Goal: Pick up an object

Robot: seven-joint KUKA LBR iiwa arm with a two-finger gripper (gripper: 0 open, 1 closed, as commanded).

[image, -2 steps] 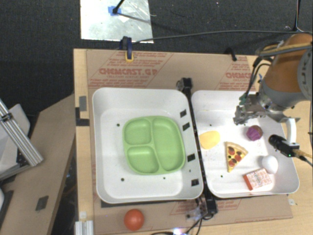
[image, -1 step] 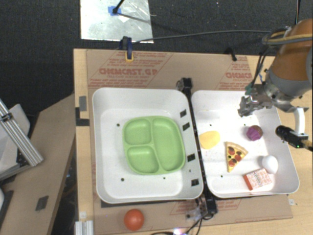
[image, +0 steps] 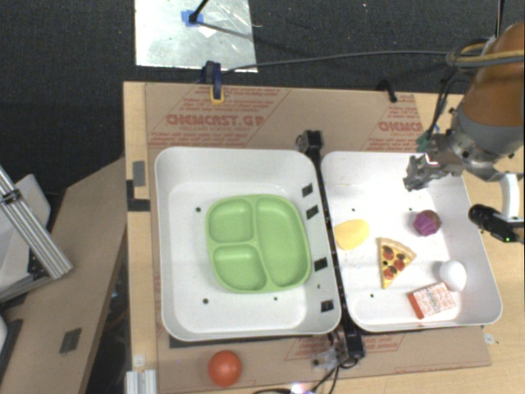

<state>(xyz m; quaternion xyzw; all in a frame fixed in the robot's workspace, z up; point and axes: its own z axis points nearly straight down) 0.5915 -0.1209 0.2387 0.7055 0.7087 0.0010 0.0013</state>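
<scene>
White bins (image: 176,220) x2, right holds 5 objs; end effector (image: 420,173) state unclear.

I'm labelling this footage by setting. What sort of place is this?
Probably a robotics lab's test bench: two white bins on a cardboard sheet, toy food such as a pizza slice, and a robot arm reaching in.

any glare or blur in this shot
Camera view: the foil sheet behind the bench shines with glare; the white bins read bright but keep detail; the gripper looks soft and smeared; the pizza slice is sharp.
</scene>
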